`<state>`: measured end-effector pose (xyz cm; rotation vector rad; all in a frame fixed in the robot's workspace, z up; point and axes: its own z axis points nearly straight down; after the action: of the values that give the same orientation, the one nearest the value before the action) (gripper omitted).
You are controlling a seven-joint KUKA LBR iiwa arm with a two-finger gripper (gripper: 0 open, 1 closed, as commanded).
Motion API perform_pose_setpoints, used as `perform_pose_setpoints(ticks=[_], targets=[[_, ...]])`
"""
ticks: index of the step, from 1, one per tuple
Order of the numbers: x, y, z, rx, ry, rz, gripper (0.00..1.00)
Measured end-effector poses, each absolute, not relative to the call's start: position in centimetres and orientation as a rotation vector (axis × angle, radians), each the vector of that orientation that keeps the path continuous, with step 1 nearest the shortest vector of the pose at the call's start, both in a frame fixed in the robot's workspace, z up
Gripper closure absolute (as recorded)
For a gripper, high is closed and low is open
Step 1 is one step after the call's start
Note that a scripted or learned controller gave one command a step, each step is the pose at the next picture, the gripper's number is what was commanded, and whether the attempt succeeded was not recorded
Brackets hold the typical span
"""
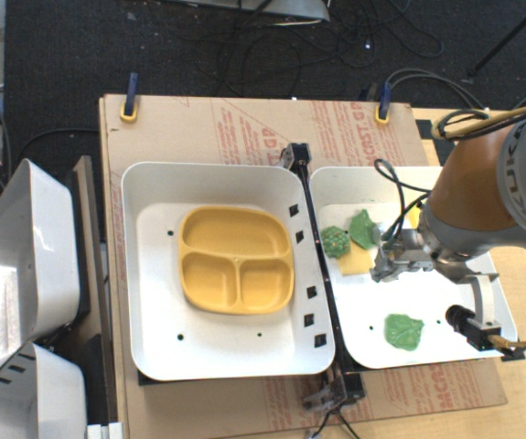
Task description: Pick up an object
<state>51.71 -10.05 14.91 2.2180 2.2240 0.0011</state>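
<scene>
Fingers of the arm sit low in the right bin, at its middle left, but they show as a dark grey cluster seen from above, and I cannot tell how far apart they stand or whether anything is caught between them. Just to their left lies a yellow block, touching or nearly touching the tips. Above that block rest two green pieces: a rounded, bumpy one near the bin's left wall and a leafy one beside it. A third green piece lies apart, lower in the same bin, well clear of the tips.

From the right edge the arm reaches in, its orange band bulking over the upper right of the bin and the grey wrist angling down and leftward to the tips. Cables loop over it.

On the tabletop, the left bin holds a yellow divided tray at its centre.
</scene>
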Motion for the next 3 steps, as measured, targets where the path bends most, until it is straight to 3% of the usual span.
perform_pose_setpoints(ticks=[2, 3], targets=[[51.5, -10.5, 24.6, 2.213, 2.222, 0.005, 1.0], [52.7, -4.9, 23.4, 2.214, 2.229, 0.0, 1.0]])
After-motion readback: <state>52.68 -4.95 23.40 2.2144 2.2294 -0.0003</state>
